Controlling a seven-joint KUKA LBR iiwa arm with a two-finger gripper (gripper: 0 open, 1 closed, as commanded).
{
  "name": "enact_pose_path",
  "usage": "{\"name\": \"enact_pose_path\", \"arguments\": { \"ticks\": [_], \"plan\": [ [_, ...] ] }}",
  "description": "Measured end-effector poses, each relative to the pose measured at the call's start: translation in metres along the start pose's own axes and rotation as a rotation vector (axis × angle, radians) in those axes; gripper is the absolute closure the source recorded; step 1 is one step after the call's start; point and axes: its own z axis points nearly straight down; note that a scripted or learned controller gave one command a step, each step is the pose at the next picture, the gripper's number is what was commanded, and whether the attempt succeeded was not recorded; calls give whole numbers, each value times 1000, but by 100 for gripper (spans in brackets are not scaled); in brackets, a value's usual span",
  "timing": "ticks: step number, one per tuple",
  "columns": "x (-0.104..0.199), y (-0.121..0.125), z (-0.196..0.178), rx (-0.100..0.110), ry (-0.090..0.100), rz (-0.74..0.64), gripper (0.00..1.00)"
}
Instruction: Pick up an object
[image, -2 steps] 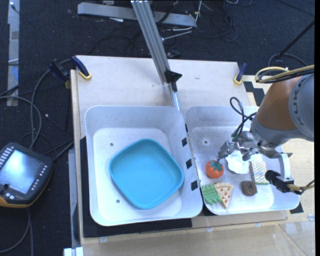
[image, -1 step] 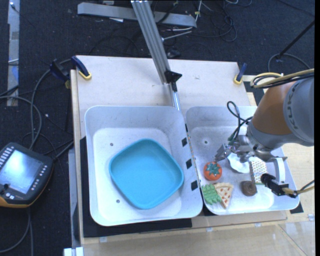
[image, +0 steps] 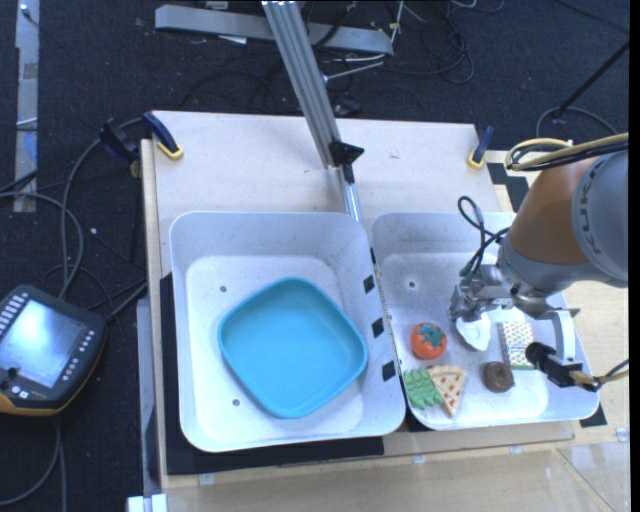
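Beside hand (image: 470, 318), round tomato (image: 429, 340), triangular pizza slice (image: 448, 387)

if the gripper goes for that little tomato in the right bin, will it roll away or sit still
The tomato looks round and smooth, so a nudge would probably send it rolling across the right bin. Its green top may slow that slightly. It looks like a small toy, likely light, and its curved sides could slip from the gripper unless pinched near the middle.
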Motion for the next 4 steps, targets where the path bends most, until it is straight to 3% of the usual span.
{"name": "enact_pose_path", "arguments": {
  "ticks": [2,3,4],
  "plan": [
    [-16,-6,-98,1,0,0,100],
    [-16,-5,-126,3,1,0,100],
    [37,-12,-115,6,2,-4,100]
  ]
}}
